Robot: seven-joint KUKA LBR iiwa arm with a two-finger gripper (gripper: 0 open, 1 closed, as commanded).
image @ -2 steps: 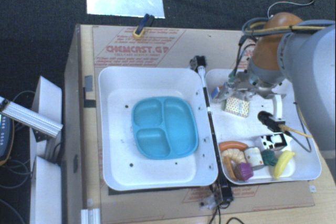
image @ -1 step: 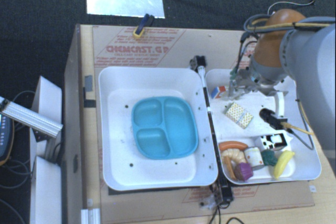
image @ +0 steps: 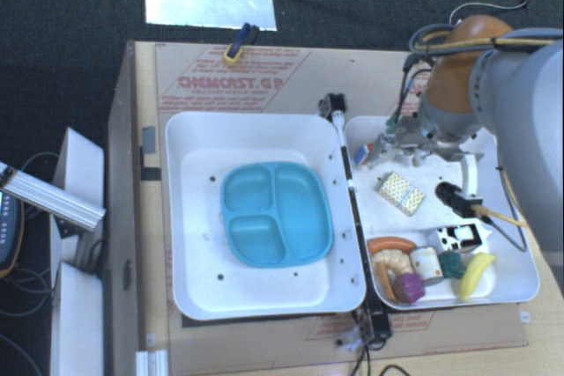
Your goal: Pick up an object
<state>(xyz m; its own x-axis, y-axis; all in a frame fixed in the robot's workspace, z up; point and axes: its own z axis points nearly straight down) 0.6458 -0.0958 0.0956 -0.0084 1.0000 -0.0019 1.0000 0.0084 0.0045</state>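
My gripper (image: 397, 147) hangs low over the far part of the right bin (image: 520, 286). Just below it in the view lies a small yellow-and-white patterned block (image: 401, 192). A little red-and-blue item (image: 361, 154) rests to the gripper's left, against the bin's wall. Along the near edge lie an orange sausage (image: 390, 245), a bread roll (image: 390, 264), a purple piece (image: 411, 286), a small white can (image: 426, 262), a green piece (image: 452, 264), a banana (image: 476, 273) and a black-and-white toy (image: 460, 236). Nothing is visibly held.
The left bin (image: 189, 145) holds a blue sectioned plate (image: 276, 214). A ridge (image: 345, 180) divides the two bins. A yellow-and-black tool (image: 238, 44) lies on the cardboard behind the bins. The arm's bulk (image: 520, 101) covers the right bin's far right corner.
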